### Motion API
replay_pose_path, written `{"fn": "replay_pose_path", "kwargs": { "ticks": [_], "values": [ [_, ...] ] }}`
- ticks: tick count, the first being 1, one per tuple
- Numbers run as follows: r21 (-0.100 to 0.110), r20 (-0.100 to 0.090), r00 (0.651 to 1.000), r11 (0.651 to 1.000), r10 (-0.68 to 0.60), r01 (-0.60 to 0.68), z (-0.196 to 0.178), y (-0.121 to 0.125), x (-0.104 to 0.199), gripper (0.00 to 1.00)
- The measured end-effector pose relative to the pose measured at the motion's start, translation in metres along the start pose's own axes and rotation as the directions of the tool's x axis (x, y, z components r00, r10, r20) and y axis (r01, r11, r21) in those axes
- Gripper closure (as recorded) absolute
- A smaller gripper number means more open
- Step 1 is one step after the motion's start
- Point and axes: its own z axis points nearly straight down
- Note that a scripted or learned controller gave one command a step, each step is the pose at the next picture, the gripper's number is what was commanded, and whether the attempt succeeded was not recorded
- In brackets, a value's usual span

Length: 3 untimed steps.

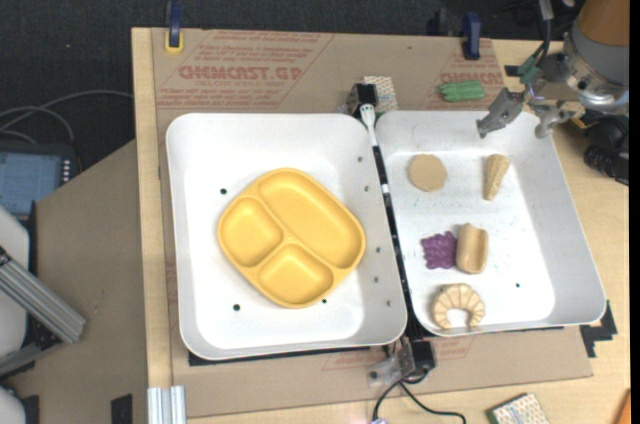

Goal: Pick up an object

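A: Start big. What sits on the surface (330, 62)?

B: Two white bins side by side. The left bin (195, 212) carries one yellow divided tray (290, 237). Take that tray as the landmark: the right bin (555, 242) lies just beside it on the far side of the centre seam, and everything to pick is in there.

A: Count them.

B: Five. One round tan cookie (428, 173), one pale cone (495, 177), one purple cluster (437, 249), one tan bread roll (471, 248) touching it, and one croissant (458, 305) nearest the front rim. One green piece (462, 92) lies outside the bins, behind the right one.

A: And the claw?

B: The claw (525, 112) hangs over the right bin's back edge, well away from the tray, and looks spread, with nothing between its two prongs.

A: Which one is easiest?

B: Probably the cone, closest to it and standing apart. These look like light, stiff toy foods with smooth skins, so slipping seems likely. I would pinch the cone across its wide end; the flat cookie offers little to grip.
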Motion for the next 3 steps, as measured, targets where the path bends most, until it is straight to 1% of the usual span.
{"fn": "replay_pose_path", "kwargs": {
  "ticks": [1, 2, 3],
  "values": [
    [0.011, -0.002, 1.000, 1.000, 0.006, -0.006, 0.092, -0.013, -0.064, 0.00],
    [0.007, -0.003, 1.000, 1.000, -0.002, 0.002, 0.167, 0.004, -0.049, 0.00],
    [-0.001, 0.000, 1.000, 1.000, -0.001, 0.001, 0.151, 0.005, -0.050, 1.00]
  ]
}}
